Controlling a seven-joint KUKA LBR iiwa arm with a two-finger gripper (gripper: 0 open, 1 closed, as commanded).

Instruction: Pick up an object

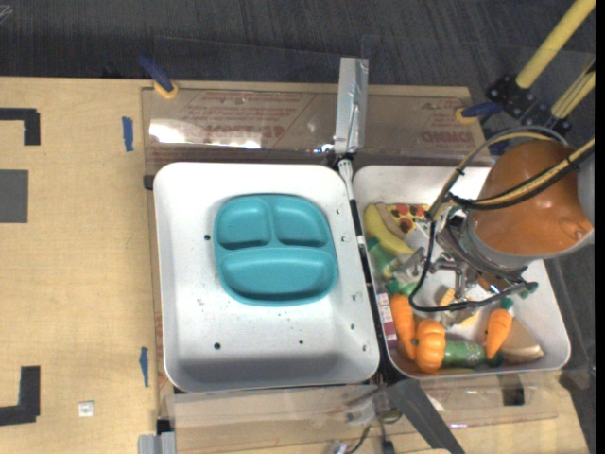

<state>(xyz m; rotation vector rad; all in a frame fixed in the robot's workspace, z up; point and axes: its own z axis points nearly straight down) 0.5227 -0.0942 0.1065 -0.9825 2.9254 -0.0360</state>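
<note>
Honestly can't tell the gripper (454, 277) state, buried under cables and the orange-banded arm (525, 206) slanting down over the right bin (558, 339), toy carrots (404, 318) and banana (386, 227) just beside.

Two white bins: left bin (189, 282) speckled with small dark dots, right bin (553, 324) plain white at the rim. In the left bin, a teal divided plate (274, 249), one even colour. Beside that plate, in the right bin: a yellow banana (386, 227), two orange carrots (404, 318) (497, 331) with green tops, a small orange pumpkin (430, 343), a green piece (463, 353), a tan piece (522, 351). Above these, an orange band (525, 201) on the grey arm, with black cables (454, 192). Under both bins, a light brown bench (76, 253) with black and blue tape marks.
</note>
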